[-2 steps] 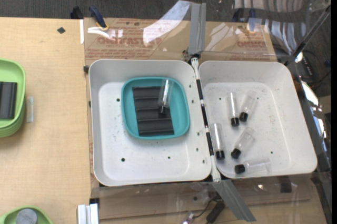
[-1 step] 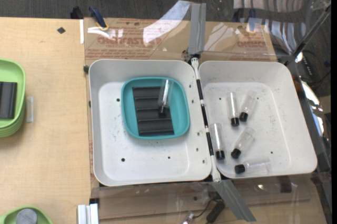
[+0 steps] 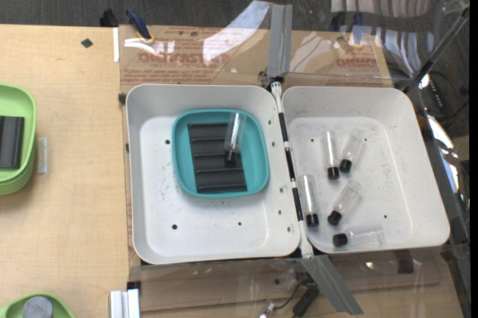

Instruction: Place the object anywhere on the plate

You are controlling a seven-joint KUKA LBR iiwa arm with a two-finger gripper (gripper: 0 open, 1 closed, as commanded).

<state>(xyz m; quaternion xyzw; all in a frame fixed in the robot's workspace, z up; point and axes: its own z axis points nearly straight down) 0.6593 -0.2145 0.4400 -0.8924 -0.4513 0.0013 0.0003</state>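
A teal square plate (image 3: 184,160) with a dark ribbed insert sits in the left white bin (image 3: 149,212). A clear tube with a black cap (image 3: 232,136) lies on the plate, toward its right side, cap pointing down. In the right bin (image 3: 403,182) lie several more clear black-capped tubes: one (image 3: 329,154) near the middle, one (image 3: 350,153) just right of it, one (image 3: 308,200) by the left wall, and others (image 3: 343,204) toward the front.
A green tray (image 3: 22,115) holding a dark item stands at the left edge of the wooden bench. A green-rimmed container (image 3: 37,307) sits at the bottom left. A metal divider (image 3: 278,48) runs behind the bins.
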